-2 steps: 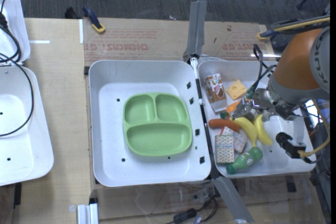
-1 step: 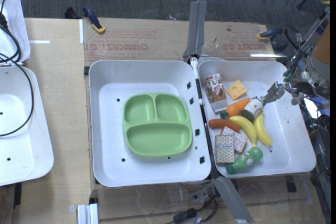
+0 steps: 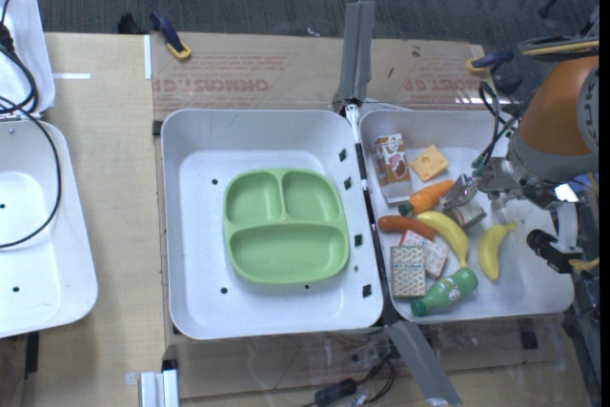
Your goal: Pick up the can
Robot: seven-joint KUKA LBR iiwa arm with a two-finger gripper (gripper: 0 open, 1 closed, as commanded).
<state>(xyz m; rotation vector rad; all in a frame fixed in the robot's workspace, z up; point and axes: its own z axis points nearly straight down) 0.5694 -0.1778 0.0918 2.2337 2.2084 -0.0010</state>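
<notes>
The can is a small grey metal object lying in the right bin, between a carrot and a yellow banana. My gripper reaches in from the right and is low in the bin, right over the can's upper edge and partly covering it. The grey wrist and orange-banded arm rise behind it at the right. I see nothing lifted off the bin floor.
The right bin also holds a small carton, a cheese wedge, a second carrot, another banana, cracker packs and a green bottle. A green divided plate lies in the left bin.
</notes>
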